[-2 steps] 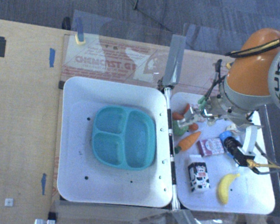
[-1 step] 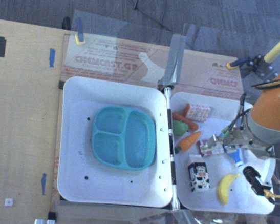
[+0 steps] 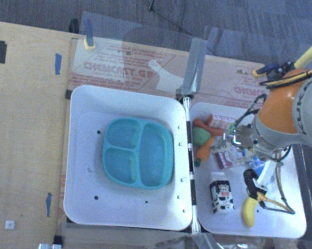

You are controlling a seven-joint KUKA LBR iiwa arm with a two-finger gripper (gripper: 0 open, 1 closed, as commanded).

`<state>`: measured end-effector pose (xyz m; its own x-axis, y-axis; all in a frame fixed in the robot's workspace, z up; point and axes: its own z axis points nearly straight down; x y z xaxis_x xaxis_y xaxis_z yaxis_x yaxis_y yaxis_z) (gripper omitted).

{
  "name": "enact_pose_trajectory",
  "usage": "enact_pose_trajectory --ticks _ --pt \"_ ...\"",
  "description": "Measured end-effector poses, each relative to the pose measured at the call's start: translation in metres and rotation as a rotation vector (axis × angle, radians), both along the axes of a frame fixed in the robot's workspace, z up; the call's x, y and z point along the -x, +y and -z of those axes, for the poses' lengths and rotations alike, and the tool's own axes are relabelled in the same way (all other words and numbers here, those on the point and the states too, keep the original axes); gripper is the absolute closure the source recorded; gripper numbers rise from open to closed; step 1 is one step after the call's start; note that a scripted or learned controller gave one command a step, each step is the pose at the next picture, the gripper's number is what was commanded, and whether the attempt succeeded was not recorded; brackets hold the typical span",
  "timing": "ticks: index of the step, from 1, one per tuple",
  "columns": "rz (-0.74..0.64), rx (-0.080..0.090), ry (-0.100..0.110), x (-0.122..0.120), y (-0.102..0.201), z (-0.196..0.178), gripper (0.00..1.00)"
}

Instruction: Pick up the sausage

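Observation:
The sausage (image 3: pixel 209 125), a short reddish-orange piece, lies at the far left corner of the right bin (image 3: pixel 292 223), next to a green round item (image 3: pixel 200 136) and an orange carrot-like piece (image 3: pixel 203 151). My gripper (image 3: pixel 236 141) hangs low over the middle of the right bin, just right of the sausage and above a clear plastic packet (image 3: pixel 226 158). Nothing shows between it and the sausage.
A teal divided plate (image 3: pixel 138 152) lies in the left bin (image 3: pixel 86 111). In the right bin's near half sit a small black-and-white item (image 3: pixel 221 195) and a yellow banana (image 3: pixel 249 212). The arm covers the right bin's far right part.

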<state>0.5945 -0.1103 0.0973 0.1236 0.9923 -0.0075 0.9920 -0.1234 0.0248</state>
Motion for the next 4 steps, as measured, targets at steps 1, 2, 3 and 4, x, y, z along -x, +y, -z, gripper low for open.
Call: enact_pose_trajectory --ticks 1,2,3,4 --pt "0.186 -0.021 0.105 -0.059 -0.018 0.011 0.00" --pt "0.195 -0.011 0.075 -0.062 -0.017 0.012 0.00" --pt "0.194 -0.013 0.062 -0.066 -0.014 0.001 1.00" --pt "0.193 -0.013 0.063 -0.066 -0.013 0.001 0.00"
